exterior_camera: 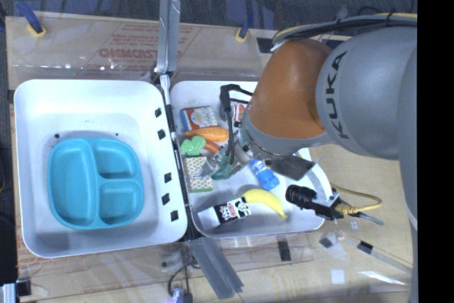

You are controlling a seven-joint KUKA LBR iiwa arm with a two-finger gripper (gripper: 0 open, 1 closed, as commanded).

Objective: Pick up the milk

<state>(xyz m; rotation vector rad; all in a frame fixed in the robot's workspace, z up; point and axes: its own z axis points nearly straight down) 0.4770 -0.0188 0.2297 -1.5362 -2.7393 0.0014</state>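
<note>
- The milk, a small black-and-white cow-patterned carton (230, 211), lies on its side on the floor of the right-hand white bin (312, 223), close to that bin's near wall and toward its left corner.
- The yellow plastic banana (265, 200) lies just beside the carton on its right, touching or nearly so; it is hard to tell which.
- The end effector (225, 161) hangs over the middle of the same bin, above a heap of toy food: an orange carrot-like piece (207, 134), a green leafy piece (192, 146), a small printed box (198, 116) and a patterned flat packet (198, 174).
- Whether it is spread or closed, and whether it grips anything, cannot be told; the grey arm with its orange band (287, 92) covers much of it, and what shows is blurred among the clutter.
- It stands away from the carton, nearer the bin's centre, so the judgement is that the reach is not yet lined up.
- To do this well, it would shift toward the near-left corner and centre over the carton before lowering.
- Closing across the carton's short width looks best, with the grip line kept off the banana side so only the carton is taken.
- The near wall leaves little room, so a straight vertical descent seems safer than a slanted one.
- A small blue bottle (260, 173) lies near the banana and could be nudged.
- The light-blue divided plate (96, 181) in the left-hand white bin (42, 99) is well apart.
</note>
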